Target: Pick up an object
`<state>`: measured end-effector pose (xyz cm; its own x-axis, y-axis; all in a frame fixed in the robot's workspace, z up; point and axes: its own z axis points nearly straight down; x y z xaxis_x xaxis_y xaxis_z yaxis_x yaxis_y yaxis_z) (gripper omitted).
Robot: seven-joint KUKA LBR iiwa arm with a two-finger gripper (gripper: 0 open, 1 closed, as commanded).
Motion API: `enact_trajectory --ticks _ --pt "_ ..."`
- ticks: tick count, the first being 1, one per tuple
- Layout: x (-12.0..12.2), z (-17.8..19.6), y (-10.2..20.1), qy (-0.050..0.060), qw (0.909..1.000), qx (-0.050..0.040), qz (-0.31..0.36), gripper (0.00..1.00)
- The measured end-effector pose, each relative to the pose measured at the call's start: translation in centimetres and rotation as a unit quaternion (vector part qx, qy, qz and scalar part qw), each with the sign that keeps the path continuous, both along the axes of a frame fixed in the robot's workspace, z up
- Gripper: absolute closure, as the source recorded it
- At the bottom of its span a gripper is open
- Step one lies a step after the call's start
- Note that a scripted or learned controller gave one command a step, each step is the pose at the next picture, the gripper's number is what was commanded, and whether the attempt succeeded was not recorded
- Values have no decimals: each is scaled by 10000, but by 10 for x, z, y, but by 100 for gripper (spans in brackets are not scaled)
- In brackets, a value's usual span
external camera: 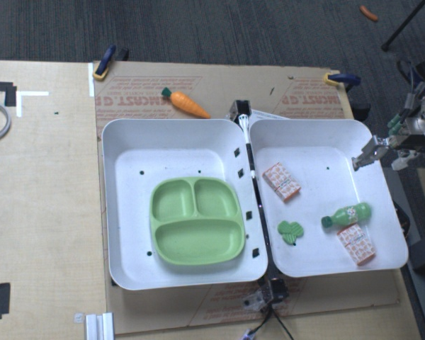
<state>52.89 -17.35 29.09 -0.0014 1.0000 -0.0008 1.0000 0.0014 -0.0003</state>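
your claw (pixel 360 161) sits at the far right rim of the right white bin (pixel 319 137); whether it's released or clenched, can't tell. nearest pick looks like the green plastic bottle with white label (pixel 347 216), lying in that bin toward the near edge from the claw. its long axis runs roughly left-right, cap end left, tilted slightly.
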Motion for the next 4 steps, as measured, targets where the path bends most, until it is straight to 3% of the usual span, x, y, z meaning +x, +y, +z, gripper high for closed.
enact_trajectory --ticks 1,2,3,4 --pt "-41 -138 2 -1 9974 4 719 0" --pt "-41 -199 -34 -3 9900 4 1408 0" --pt "-40 -189 -34 -17 9902 -1 1398 100" --pt "-50 -71 9 -10 9997 -3 238 100"
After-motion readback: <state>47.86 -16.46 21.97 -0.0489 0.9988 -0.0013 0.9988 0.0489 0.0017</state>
